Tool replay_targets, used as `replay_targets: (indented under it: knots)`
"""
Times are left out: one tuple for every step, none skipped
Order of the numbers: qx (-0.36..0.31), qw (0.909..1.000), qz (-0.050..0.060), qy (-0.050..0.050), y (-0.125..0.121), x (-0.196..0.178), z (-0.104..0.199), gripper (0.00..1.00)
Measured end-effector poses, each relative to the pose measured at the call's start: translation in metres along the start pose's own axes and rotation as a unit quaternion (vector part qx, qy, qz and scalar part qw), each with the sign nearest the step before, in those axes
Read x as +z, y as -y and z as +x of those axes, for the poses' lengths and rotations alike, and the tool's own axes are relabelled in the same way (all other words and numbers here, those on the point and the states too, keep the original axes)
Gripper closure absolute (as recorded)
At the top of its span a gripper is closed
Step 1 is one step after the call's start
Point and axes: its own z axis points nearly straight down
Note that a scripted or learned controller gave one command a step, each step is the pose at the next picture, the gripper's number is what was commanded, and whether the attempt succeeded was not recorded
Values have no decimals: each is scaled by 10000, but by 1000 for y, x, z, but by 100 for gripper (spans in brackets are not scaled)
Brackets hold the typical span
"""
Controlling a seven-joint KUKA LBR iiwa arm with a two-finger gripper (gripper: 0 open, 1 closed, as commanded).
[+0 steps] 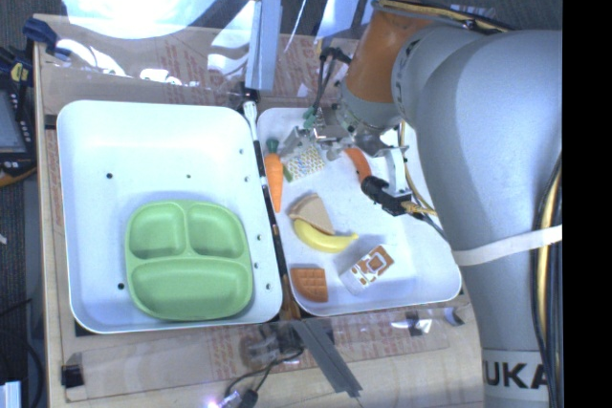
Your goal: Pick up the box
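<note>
The box [371,267], small and white with orange-brown print, lies near the front right of the right bin [430,287]. My gripper [318,135] is down at the back of that bin, well behind the box and apart from it. It hovers right over a speckled grey packet [306,163]. The grey arm with its orange band [382,53] hides the bin's back right corner.
In the right bin lie a carrot [274,179] along the left wall, an orange sausage-like piece [359,163], a bread wedge [308,207], a banana [325,238] and a waffle [309,283]. The left bin [143,134] holds a green divided plate [189,259].
</note>
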Motion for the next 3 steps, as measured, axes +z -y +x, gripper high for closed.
replay_targets:
  knots:
    - [-28, 10000, -10, -19, -2, -11, 3, 100]
    - [-28, 10000, -9, -19, -2, -11, 3, 0]
    - [-42, 10000, -13, -22, -2, -21, 3, 100]
